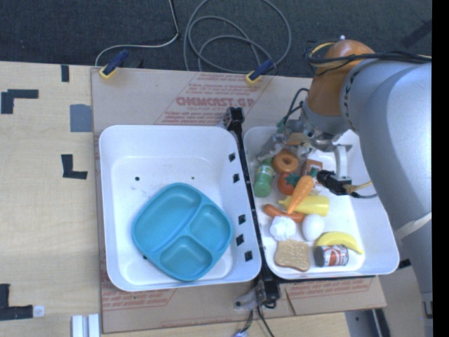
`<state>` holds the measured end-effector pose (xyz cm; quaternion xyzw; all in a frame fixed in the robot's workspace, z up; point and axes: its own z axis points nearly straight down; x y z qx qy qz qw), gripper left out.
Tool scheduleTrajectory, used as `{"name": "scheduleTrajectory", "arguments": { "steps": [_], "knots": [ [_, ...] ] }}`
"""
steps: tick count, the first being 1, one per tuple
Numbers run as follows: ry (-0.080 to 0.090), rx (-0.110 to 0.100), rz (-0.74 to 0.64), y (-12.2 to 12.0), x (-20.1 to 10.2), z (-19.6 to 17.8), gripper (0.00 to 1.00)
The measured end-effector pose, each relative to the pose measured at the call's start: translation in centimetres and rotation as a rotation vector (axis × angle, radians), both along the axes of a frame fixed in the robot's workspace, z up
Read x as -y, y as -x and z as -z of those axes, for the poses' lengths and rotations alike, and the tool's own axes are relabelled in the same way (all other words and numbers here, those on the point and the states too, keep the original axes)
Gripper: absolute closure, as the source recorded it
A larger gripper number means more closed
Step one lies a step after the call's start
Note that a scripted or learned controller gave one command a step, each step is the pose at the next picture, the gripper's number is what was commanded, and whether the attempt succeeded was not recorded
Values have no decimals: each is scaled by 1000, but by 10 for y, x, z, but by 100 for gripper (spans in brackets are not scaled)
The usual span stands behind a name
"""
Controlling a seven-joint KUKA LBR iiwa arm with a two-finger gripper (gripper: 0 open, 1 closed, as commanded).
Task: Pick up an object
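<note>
Two shallow white bins sit side by side on a cardboard sheet (210, 104) in the middle of the frame. The left bin (112, 188) holds a blue divided plate (182, 232), lying flat toward the lower centre of that bin.

The right bin (375, 237) is crowded with toy food. Near its upper left lies a brown doughnut (285, 162), with a green bottle (262, 180) just to its left and a red tomato (287, 184) just below it. An orange carrot (302, 192) lies at a slant, touching the tomato and crossing onto a yellow piece (314, 204). Lower down are a white ruffled piece (283, 227), a white egg (313, 227), a slice of bread (292, 255), a banana (339, 241) and a small red-and-white can (335, 257), the last three near the bin's lower edge.

The grey arm (393, 118) comes in from the right, its orange band (335, 76) in the upper right of the frame. The gripper (298, 140) hangs over the upper part of the right bin, just above the doughnut. Whether its fingers are apart or closed cannot be told from this angle, and nothing is visibly held between them.

Cables loop on the dark floor (70, 12) at the top of the frame.
</note>
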<state>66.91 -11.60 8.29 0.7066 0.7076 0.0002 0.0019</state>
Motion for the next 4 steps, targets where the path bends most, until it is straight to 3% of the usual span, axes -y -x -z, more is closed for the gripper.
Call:
{"name": "scheduleTrajectory", "arguments": {
  "steps": [1, 2, 3, 4],
  "knots": [
    [1, 2, -1, -1, -1, -13, 100],
    [1, 1, -1, 0, -1, -13, 0],
    [1, -3, -1, 1, -21, -2, 0],
    [-1, -1, 0, 0, -17, -3, 0]
  ]
}}
